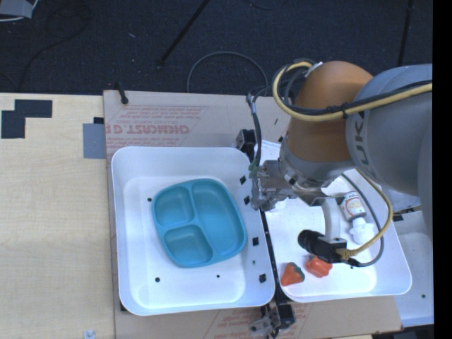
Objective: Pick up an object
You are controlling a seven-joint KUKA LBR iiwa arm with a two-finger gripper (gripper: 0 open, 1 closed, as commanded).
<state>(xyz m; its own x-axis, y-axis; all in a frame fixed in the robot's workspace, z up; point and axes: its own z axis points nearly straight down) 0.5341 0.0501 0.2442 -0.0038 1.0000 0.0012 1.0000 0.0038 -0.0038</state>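
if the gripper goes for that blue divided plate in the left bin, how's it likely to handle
The blue divided plate looks like rigid moulded plastic, so it should probably stay stiff and feel light for its size. It lies flat and wide in the left bin, so it likely won't roll or tip. Its smooth, low rim may be slippery and give little to pinch; a push might just slide it.
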